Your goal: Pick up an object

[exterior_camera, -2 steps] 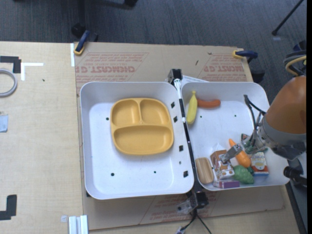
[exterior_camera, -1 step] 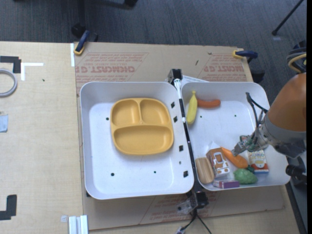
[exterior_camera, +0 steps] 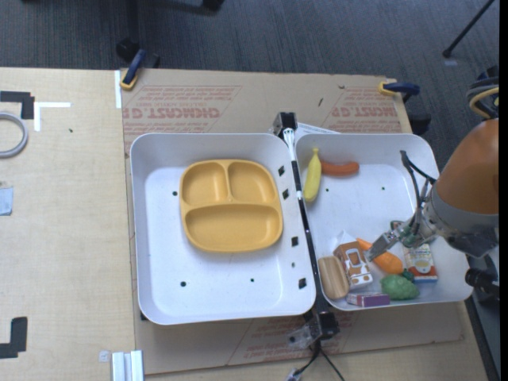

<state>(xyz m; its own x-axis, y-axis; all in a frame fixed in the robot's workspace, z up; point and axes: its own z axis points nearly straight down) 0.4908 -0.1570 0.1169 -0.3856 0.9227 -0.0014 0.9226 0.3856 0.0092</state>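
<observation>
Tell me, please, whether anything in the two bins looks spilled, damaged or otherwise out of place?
Nothing looks spilled or broken. The yellow divided plate lies flat in the left bin. In the right bin, the banana and sausage lie apart near the far wall, while the other toys crowd the near corner around the gripper.

1. The grey arm [exterior_camera: 468,205] is reaching in from the right, its orange band above the wrist.
2. The gripper [exterior_camera: 390,243] is pointing down-left, fingers slightly parted, gripping nothing visibly.
</observation>
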